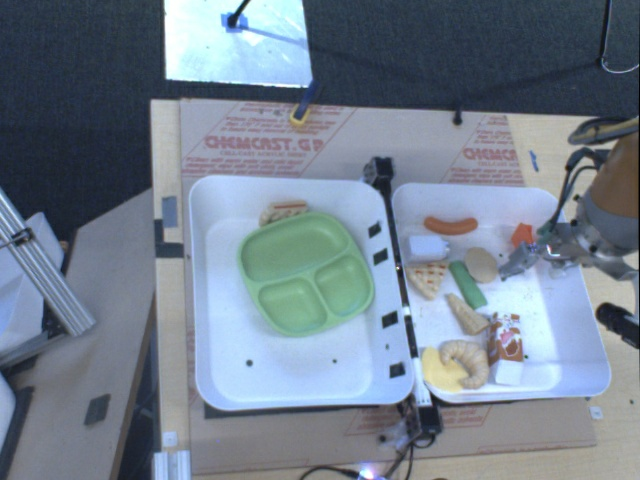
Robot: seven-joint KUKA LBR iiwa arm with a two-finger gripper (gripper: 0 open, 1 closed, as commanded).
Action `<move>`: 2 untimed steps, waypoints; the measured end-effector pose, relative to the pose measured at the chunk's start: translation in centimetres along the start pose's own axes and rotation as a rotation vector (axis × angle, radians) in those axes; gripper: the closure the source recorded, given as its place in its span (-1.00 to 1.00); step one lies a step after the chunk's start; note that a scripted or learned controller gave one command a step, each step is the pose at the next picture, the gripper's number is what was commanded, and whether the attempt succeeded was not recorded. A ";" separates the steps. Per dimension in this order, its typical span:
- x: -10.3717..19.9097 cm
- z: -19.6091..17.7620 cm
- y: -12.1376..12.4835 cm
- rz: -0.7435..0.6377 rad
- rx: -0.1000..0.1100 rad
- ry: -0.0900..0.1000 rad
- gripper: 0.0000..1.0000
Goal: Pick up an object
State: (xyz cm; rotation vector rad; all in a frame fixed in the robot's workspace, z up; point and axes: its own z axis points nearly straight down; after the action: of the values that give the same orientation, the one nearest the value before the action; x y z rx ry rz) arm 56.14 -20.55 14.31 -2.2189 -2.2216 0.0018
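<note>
board under the bins (470,158) reads "chemcast gp" in red, printed twice, left and right of the centre divider (392,268). two white bins. left bin (215,368): one green three-compartment tray (303,272), one toast slice (284,211) poking out behind the tray's far edge. right bin (580,353): one sausage (450,225), white block (428,247), green stick (467,283), tan round piece (482,264), pizza wedge (427,279), croissant (466,360), yellow disc (437,371), labelled packet (507,346) (text unreadable), orange bit (522,234). gripper (522,259) hovers just right of the tan round piece, nothing between fingers, jaws apart. bare floor along the right bin's right side.
</note>
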 end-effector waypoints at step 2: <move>0.0 3.8 0.2 0.000 -0.007 -0.002 1.00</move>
State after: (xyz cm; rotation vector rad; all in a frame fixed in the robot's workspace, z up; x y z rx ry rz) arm 56.32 -20.58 10.49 -2.2234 -2.2261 -0.0035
